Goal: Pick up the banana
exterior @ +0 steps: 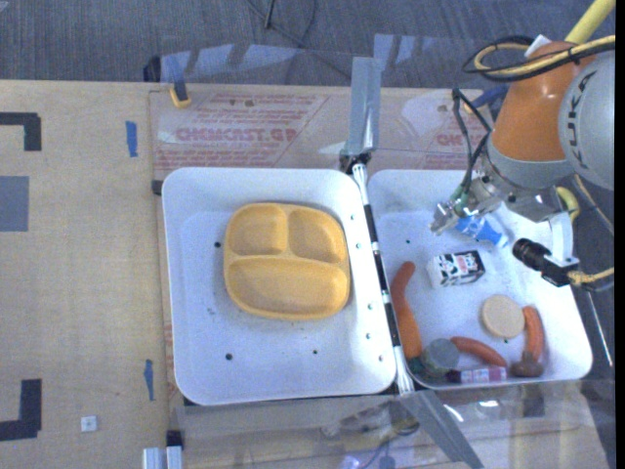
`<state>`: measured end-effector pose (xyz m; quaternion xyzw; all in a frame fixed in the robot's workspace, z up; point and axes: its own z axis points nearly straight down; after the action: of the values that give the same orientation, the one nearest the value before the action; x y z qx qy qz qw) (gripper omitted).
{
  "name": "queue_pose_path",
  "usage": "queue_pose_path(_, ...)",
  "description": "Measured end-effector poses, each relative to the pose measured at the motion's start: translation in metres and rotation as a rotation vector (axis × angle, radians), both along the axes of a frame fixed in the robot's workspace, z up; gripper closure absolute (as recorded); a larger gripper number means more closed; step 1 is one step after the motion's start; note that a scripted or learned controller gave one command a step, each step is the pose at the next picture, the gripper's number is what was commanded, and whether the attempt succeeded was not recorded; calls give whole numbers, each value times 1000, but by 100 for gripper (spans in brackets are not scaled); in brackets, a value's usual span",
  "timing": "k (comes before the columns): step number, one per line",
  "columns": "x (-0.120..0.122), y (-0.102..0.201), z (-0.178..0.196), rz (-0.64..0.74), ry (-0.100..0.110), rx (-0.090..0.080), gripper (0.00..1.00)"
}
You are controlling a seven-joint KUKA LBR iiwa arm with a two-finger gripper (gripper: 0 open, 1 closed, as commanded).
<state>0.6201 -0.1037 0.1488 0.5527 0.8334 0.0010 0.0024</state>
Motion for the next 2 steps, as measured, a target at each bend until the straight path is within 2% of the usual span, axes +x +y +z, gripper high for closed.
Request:
queue_pose_path(1, 5, 93, 37, -142, 2, 1, 100)
queue_pose_path(2, 47, 10, 61, -97, 1, 0, 100)
